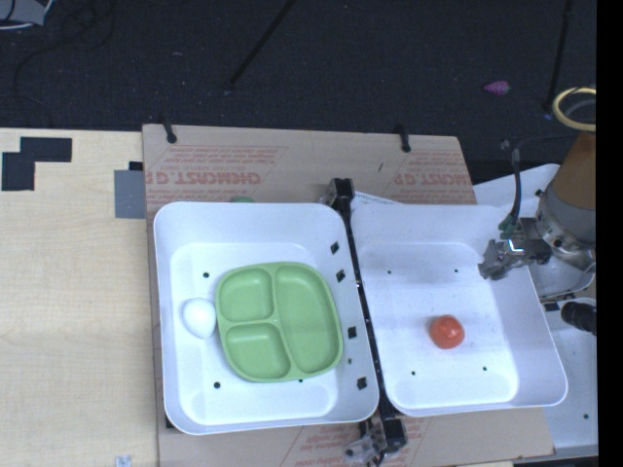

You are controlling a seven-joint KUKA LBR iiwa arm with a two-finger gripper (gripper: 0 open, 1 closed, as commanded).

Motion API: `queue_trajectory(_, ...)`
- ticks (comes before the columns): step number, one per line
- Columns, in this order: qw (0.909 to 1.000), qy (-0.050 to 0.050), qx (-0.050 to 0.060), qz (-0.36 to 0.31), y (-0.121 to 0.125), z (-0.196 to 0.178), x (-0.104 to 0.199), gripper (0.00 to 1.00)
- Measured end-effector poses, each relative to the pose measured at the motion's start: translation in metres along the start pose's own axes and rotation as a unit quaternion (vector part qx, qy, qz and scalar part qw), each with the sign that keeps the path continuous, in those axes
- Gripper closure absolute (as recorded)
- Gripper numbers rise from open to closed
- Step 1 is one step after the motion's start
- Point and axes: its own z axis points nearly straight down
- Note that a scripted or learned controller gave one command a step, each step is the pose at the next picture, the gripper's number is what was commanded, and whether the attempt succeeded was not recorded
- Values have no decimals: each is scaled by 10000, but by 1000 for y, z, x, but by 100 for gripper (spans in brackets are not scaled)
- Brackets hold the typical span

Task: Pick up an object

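Fingers [498, 259] (state unclear) over right bin's [531, 397] rim, red ball [447, 332] apart, green tray [278, 321], white egg [199, 317] in left bin [185, 397].

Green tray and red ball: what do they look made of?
Green tray: likely moulded plastic, matte, with three smooth rounded compartments and even colour. Red ball: probably plastic or rubber; uniform colour, faint sheen, too small to tell. White bins: apparently thin plastic.

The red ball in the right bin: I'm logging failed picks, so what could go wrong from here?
1. The red ball is round and sits alone on the smooth floor of the right bin, so a slightly off-centre pinch could send it rolling.
2. The claw hangs at the bin's far right rim, apart from the ball; a careless descent might clip the wall.
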Motion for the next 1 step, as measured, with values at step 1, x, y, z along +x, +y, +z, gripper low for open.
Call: queue_trajectory(1,10000,-4,-6,0,-8,-57,1,100)
